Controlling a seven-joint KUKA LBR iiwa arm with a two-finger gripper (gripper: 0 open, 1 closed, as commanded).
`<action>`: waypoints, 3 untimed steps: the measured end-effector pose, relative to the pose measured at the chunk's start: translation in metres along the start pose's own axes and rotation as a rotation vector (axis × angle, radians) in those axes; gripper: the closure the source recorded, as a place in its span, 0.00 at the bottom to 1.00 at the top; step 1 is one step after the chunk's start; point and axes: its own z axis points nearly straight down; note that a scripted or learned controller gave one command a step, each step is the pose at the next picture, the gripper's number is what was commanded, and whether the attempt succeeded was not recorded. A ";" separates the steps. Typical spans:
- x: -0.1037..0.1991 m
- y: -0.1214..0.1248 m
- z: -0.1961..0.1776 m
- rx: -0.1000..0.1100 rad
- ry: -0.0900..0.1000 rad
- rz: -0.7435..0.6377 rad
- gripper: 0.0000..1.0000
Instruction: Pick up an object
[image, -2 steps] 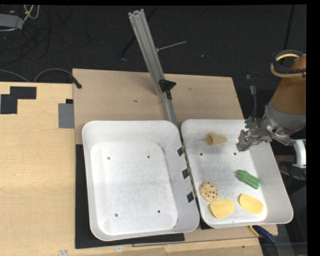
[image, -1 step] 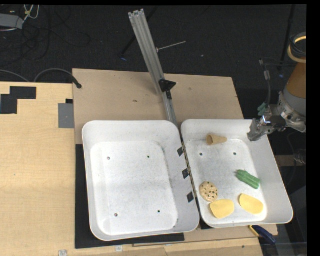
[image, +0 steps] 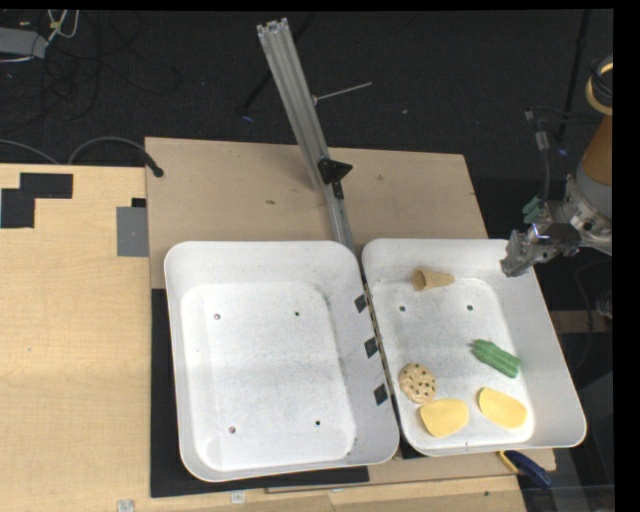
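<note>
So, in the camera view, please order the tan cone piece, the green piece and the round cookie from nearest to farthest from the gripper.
The gripper hangs over the right bin's upper right rim.
1. Tan cone piece: upper part of that bin, to the gripper's left.
2. Green piece: right-hand middle, below the gripper.
3. Round cookie: lower left of the bin, by the divider.

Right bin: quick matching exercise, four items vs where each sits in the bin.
Things:
1. tan cone piece
2. green piece
3. round speckled cookie
4. gripper

Places:
A. against the right bin's left wall, low in the view
B. over the bin's upper right corner
C. near the bin's top edge
D. right of centre, above the yellow pieces

Pairs: 1-C, 2-D, 3-A, 4-B
</note>
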 end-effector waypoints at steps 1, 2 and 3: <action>0.053 -0.017 0.018 0.006 0.003 -0.003 1.00; 0.113 -0.024 0.029 0.006 0.003 -0.003 1.00; 0.161 -0.029 0.040 0.006 0.003 -0.003 1.00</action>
